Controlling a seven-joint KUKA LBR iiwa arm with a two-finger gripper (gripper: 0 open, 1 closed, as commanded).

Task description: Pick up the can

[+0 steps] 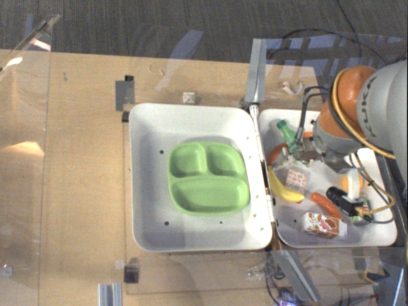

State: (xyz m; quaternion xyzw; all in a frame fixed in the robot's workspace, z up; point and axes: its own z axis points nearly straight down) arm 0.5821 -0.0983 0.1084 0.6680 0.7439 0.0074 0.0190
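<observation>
The can [296,179], white with a red pattern, lies in the right bin [382,238] beside a banana [281,188]. My gripper [304,154] hangs over the upper middle of that bin, just above and behind the can, below the grey arm with its orange band [349,88]. Nothing can be seen held in the gripper. The arm covers the bin's back right part.
In the right bin also lie a green bottle [285,131], a red object [277,153], an orange-red carrot-like piece [322,202], an orange [354,182] and a small carton [324,225]. The left bin [146,171] holds a green divided plate [208,176].
</observation>
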